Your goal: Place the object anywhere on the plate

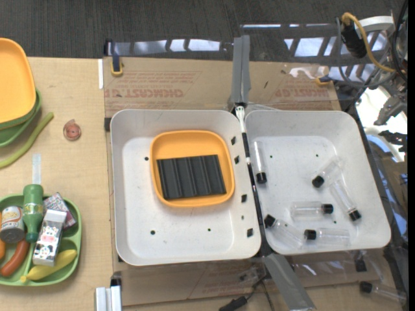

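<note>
Left bin (130,238) holds an orange plate (192,139) at its upper middle, a dark ribbed slab (190,177) lying flat on it. Right bin (369,173) holds the candidates for moving: several clear vials (327,173) with black caps, scattered across its lower half, one lying by the left wall, all well apart from the plate. Arm hardware sits at upper right of frame (379,44); claw state cannot be told. Judging from this, no vial has been picked yet. Far left of frame: a green tray (68,264) of toy food, unrelated.
</note>
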Controlling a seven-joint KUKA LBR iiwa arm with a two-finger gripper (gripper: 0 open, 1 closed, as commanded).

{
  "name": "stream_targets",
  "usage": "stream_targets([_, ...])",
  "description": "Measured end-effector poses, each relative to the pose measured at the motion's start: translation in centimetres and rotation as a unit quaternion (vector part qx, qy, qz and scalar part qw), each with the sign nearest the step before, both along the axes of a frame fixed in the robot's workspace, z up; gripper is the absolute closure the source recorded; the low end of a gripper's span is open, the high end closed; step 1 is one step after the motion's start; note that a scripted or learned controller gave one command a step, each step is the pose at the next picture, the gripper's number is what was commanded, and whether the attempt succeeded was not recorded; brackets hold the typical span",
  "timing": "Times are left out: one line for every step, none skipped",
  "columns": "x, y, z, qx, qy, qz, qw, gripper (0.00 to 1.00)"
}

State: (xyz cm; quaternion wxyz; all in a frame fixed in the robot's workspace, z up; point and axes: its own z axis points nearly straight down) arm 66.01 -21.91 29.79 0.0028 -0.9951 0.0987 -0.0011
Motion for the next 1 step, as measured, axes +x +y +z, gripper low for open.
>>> stream_targets([-3.9, -0.1, 2.61, 0.0007, 0.001, 0.0, 1.0, 0.0])
